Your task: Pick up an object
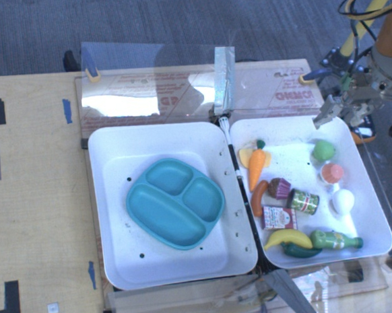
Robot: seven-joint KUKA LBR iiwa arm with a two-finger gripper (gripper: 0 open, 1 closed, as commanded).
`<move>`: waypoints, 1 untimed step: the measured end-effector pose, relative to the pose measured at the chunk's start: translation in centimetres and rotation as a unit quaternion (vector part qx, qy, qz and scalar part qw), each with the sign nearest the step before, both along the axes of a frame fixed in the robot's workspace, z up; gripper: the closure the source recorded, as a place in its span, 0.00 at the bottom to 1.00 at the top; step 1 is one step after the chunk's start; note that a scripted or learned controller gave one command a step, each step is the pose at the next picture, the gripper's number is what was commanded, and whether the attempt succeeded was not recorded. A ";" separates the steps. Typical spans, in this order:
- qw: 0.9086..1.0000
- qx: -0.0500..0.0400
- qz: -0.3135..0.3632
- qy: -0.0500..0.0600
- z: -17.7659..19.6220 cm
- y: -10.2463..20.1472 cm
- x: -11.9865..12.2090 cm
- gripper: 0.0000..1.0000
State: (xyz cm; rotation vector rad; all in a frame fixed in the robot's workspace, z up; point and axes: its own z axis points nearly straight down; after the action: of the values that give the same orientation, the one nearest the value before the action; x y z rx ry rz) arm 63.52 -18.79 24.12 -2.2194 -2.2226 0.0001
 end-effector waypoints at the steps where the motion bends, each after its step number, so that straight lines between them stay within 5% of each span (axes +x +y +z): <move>1: 0.999 0.001 0.036 0.003 -10.4 6.1 -8.4 0.00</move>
State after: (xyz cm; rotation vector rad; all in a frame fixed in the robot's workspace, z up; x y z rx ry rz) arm 55.14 -12.67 13.76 -2.1329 -2.2975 0.0054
